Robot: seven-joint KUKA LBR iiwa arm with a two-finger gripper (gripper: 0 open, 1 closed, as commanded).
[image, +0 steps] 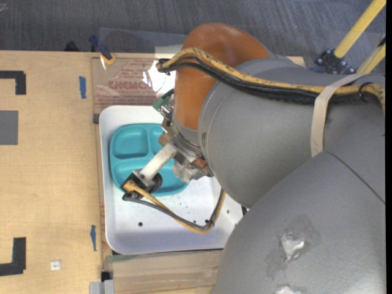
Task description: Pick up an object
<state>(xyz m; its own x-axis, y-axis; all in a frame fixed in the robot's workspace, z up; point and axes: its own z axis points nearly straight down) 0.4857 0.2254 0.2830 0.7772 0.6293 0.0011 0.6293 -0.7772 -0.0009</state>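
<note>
A teal divided tray (130, 147) lies in the left part of a white bin (153, 233). My gripper (185, 166) hangs low over the tray's right edge, largely hidden under the grey wrist and the orange band (205, 72). I see nothing held in it. The arm covers the right side of the bin.
The bin's front floor shows a few small dark specks (141, 224). Left of the bin is a tan board (46, 164) with black marks and blue tape strips. A red-printed sheet (125, 78) lies behind the bin. A yellow pole (361, 20) stands at the top right.
</note>
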